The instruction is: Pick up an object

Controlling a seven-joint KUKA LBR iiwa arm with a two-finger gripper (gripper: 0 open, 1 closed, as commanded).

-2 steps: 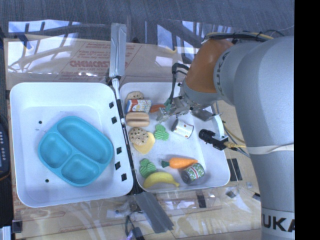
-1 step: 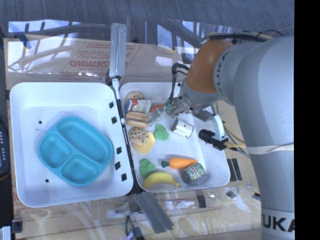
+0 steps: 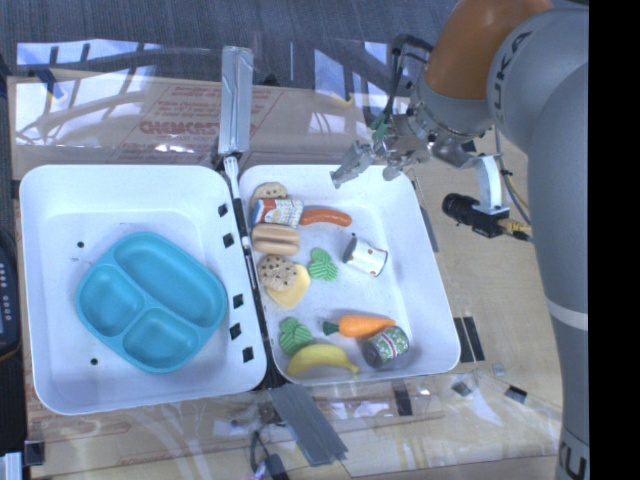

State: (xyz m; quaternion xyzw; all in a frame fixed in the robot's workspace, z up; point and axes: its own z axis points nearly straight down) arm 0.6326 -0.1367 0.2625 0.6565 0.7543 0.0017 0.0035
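Two white bins: the left bin holds one blue tray — the right bin about ten toy foods. Hand at its twelve o'clock rim, fingers spread, empty.

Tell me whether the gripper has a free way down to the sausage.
Probably yes. The gripper hangs above the right bin's far edge, and the sausage lies uncovered just below it, nothing between them.

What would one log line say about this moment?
hand: above right bin's far edge, holding nothing | toy food: all in right bin | blue tray: left bin | pick: not yet done
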